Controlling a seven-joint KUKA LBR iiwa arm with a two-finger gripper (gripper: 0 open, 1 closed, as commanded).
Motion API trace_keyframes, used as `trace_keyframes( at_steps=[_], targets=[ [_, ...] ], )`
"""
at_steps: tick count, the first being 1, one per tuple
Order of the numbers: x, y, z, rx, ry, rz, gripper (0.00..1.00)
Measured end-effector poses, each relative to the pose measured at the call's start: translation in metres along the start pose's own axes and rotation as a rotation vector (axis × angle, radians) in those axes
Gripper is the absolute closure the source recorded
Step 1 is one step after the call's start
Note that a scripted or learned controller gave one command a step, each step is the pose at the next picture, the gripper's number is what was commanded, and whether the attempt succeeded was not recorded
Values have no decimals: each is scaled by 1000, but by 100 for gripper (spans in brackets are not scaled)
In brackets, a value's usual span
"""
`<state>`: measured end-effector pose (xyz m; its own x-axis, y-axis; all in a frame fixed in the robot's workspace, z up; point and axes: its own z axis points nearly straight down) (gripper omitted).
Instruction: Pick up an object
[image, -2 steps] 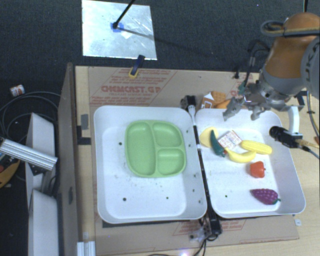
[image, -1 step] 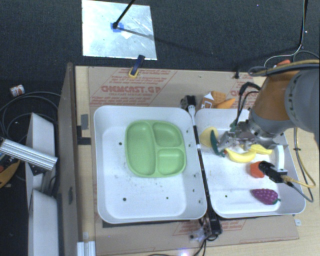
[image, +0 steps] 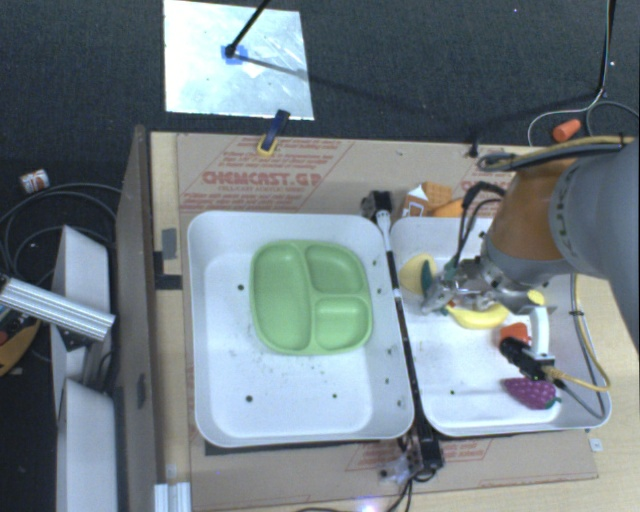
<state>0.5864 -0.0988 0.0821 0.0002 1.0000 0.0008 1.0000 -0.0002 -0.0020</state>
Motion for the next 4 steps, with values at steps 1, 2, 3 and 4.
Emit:
trace_keyframes(
  at_steps=[1, 2, 3, 4],
  targets=[
    [-16, 73, -78, -17, -5, -6, 0],
    [11, 44, -14, -1, 0, -5, 0],
    [8, 43, -9, -13, -2, -4, 0],
    [7, 41, -9, -20, -2, -5, 0]
  ],
)
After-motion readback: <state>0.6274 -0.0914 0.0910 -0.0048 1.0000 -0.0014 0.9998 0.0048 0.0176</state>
